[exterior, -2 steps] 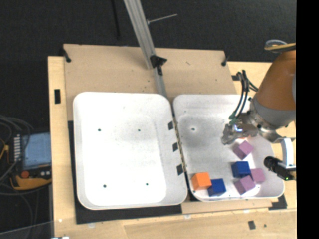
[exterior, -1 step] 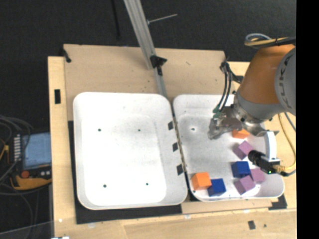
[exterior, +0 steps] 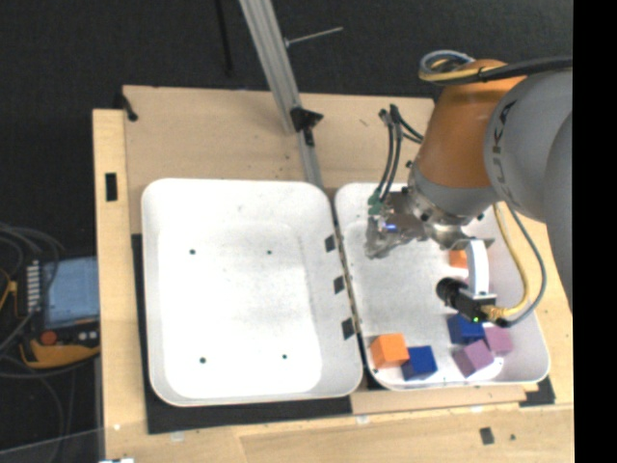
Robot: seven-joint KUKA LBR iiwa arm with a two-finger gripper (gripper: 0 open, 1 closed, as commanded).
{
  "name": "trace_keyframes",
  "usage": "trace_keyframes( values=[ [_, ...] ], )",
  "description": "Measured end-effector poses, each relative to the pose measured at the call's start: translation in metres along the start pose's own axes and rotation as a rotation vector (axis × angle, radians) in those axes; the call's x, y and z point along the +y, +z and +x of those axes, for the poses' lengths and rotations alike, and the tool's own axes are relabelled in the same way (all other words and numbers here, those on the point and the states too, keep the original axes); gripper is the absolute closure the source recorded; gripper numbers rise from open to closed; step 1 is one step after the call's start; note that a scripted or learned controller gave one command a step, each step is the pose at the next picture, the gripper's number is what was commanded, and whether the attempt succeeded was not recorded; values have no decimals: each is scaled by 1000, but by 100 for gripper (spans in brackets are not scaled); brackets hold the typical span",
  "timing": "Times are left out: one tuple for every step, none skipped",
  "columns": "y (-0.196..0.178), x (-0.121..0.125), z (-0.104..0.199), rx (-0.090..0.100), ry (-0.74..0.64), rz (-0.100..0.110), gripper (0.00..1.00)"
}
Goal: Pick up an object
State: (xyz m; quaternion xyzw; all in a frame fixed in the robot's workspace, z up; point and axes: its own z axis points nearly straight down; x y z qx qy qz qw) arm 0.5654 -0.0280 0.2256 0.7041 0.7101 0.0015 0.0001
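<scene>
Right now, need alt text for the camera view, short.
A grey arm with an orange band reaches from the right, its gripper low over the right bin. Orange, blue and purple blocks cluster at that bin's near edge; the left bin sits beside it.

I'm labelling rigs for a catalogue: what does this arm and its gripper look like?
The arm is rounded and grey with dark lettering and a broad orange band above the wrist. Dark and green cables run down to a small metallic gripper, with a yellowish cable looping alongside.
</scene>
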Motion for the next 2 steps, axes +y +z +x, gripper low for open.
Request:
trace_keyframes(
  values=[
    [7,7,57,-1,1,2,100],
    [-6,9,113,0,0,1,100]
  ],
)
